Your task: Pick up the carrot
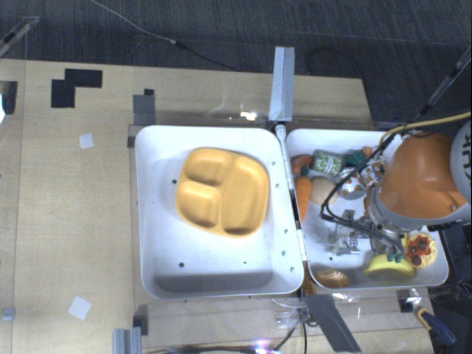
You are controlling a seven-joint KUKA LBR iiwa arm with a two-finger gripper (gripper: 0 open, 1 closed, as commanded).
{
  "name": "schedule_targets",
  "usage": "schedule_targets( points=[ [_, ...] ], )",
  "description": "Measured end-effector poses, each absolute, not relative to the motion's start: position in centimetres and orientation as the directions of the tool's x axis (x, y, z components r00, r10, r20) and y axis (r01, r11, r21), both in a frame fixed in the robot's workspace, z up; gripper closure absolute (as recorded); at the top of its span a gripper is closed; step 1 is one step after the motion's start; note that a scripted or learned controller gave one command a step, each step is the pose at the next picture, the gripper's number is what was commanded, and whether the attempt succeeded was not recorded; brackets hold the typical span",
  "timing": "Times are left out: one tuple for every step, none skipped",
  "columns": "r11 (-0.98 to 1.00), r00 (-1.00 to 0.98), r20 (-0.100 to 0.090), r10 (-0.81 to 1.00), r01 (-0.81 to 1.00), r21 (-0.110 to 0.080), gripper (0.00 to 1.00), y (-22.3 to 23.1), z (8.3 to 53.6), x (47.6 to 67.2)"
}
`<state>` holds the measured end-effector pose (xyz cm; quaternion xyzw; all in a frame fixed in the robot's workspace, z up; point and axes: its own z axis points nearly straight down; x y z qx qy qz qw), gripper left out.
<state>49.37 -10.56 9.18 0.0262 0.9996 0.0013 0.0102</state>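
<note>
The carrot (303,199) is an orange stick lying along the left wall of the right bin (439,277), its length running towards the front. My gripper (345,236) hangs low over the middle of that bin, a short way right of the carrot and a little nearer the front, and it is apart from the carrot. Cables and the wrist's orange band (420,177) cover much of the bin's right half. Nothing can be seen held in the gripper.
Around the gripper lie a green bottle (329,162), a pale round item (321,191), a banana (389,265), a red-topped tart (421,248) and a brown roll (332,277). A yellow divided plate (223,190) lies in the left bin (158,271).
</note>
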Motion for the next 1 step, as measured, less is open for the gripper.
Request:
schedule_targets(
  points=[
    [0.933,-0.933,-0.012,-0.361,-0.361,-0.006,1.00,-12.35,9.32,49.13]
  ],
)
